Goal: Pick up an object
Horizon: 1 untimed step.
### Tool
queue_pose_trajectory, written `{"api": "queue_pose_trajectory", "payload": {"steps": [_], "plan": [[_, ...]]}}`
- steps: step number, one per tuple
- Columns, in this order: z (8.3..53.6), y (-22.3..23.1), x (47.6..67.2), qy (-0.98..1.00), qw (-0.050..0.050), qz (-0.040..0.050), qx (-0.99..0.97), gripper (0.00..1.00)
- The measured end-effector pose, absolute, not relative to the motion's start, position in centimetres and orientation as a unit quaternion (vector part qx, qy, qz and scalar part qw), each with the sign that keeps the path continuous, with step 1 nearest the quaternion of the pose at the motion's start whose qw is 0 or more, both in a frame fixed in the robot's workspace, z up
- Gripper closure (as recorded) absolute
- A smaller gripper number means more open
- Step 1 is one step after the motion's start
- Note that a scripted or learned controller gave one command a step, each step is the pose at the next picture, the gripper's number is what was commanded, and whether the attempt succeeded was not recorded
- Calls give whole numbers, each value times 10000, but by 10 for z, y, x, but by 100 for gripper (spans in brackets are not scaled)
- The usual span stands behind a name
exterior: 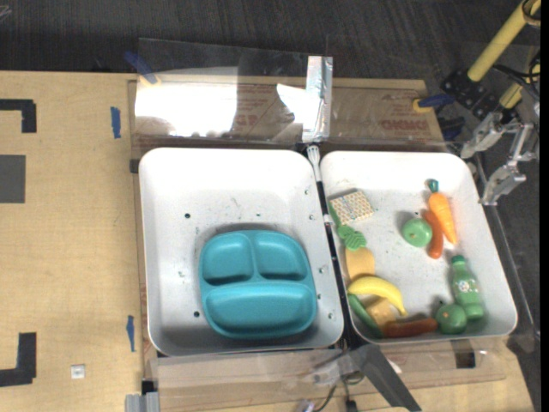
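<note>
The right bin (489, 256) holds several toy foods: an orange carrot (442, 217), a green apple (418, 230), a green bottle (464, 283), a yellow banana (377, 290), a brown sausage (412, 326) and a patterned cracker (352, 206). A teal divided plate (256, 281) lies in the left bin (171, 187). My gripper (504, 157) is a metal shape at the right edge, just outside the right bin's far right corner. It hangs over the floor and touches none of the objects.
A small green leafy piece (350, 234) and a yellow-orange piece (360, 260) lie along the right bin's left wall. A clear plastic sheet (232, 101) stands behind the bins. A yellow pole (506, 28) slants at the top right.
</note>
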<state>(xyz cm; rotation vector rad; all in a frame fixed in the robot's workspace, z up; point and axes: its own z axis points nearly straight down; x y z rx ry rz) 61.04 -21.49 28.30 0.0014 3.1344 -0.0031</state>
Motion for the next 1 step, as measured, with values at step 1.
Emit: {"api": "queue_pose_trajectory", "payload": {"steps": [1], "plan": [[116, -224, 527, 9938, 25, -6, 1110, 0]]}}
